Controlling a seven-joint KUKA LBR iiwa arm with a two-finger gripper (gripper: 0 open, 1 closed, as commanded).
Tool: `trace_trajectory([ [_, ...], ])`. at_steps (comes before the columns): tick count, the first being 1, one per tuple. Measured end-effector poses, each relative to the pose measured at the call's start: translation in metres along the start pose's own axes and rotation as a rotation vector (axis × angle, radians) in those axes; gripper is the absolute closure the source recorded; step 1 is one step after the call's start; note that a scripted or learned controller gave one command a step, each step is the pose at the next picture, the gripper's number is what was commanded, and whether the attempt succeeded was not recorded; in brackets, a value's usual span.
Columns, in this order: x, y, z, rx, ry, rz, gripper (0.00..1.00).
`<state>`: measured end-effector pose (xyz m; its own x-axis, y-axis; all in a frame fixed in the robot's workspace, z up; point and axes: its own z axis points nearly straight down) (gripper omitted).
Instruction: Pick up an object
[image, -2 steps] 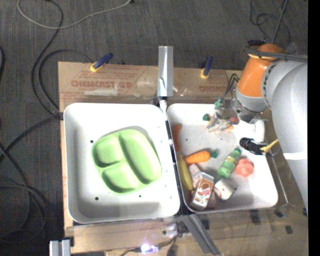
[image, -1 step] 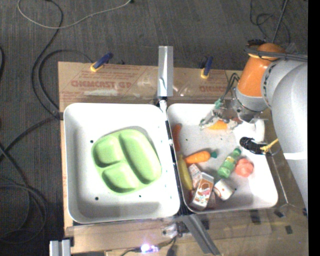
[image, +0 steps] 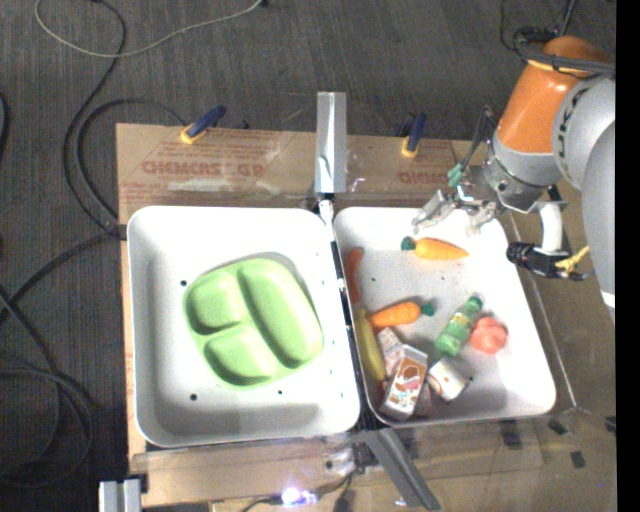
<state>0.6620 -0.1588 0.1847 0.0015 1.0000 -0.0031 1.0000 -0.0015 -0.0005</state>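
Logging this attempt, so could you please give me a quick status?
Gripper over right bin, nothing held. Nearest carrot just below it. Nothing blocking.

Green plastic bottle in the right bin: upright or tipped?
Tipped. The green plastic bottle lies on its side on the right white bin floor, cap end toward the far rim.

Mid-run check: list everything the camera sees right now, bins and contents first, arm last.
White bins: 2, side by side; left bin, right bin.
Divided plate: 1, light green, in the left bin.
Toy carrots: 2, orange; one near the right bin's far edge, one mid-bin.
Bottle: 1, green, right bin.
Round fruit-like toy: 1, pink-red, beside the bottle.
Small cartons: a cluster, white and brown, near edge of the right bin.
Clamps: 2, blue and yellow, far bench edge.
Gripper: 1, above the far carrot, holding nothing visible.
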Motion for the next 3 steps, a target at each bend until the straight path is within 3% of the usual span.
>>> trace_trajectory([
  [1, -0.0291, 0.0059, 0.0878, 0.000, -0.001, 0.025, 0.00],
  [2, -0.0292, 0.0057, 0.0788, 0.001, -0.005, 0.024, 1.00],
  [3, -0.0293, 0.0056, 0.0789, 0.002, -0.005, 0.024, 0.00],
])
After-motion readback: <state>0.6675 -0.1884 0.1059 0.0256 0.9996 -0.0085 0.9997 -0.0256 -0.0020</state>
